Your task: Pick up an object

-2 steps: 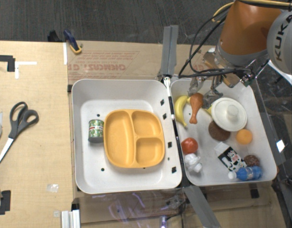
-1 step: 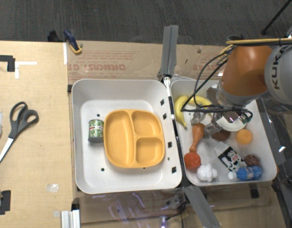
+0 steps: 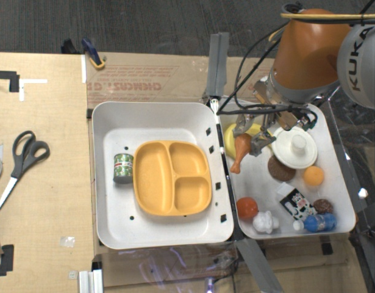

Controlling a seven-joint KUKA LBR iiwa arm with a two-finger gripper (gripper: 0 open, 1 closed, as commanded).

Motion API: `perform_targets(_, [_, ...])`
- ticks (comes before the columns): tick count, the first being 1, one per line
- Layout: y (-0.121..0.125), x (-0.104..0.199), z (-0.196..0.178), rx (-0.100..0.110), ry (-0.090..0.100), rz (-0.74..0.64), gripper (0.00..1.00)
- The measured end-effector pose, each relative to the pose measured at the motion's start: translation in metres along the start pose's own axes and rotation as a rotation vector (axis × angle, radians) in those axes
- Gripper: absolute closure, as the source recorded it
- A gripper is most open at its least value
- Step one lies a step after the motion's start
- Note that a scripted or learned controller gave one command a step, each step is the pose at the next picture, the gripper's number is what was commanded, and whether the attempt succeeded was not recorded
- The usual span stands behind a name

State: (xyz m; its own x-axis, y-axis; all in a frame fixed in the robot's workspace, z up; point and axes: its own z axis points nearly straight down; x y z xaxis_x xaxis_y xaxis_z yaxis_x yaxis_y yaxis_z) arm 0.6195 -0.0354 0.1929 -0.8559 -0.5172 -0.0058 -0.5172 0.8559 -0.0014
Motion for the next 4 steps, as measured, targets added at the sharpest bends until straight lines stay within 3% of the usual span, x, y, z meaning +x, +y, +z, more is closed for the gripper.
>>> perform_targets(1, [-0.032,-0.02,-0.017,0.001,-0.001,0.067,1.0])
perform_targets(2, [0.005,-0.051,-0.07,0.0,-0.001,-0.113,1.0])
perform_targets(3, [0.069,0.033,-0.099,-0.002,0.003,-0.31,1.0])
perform_targets(4, [0.057,-0.009,0.001,-0.003,0.003,-0.339,1.0])
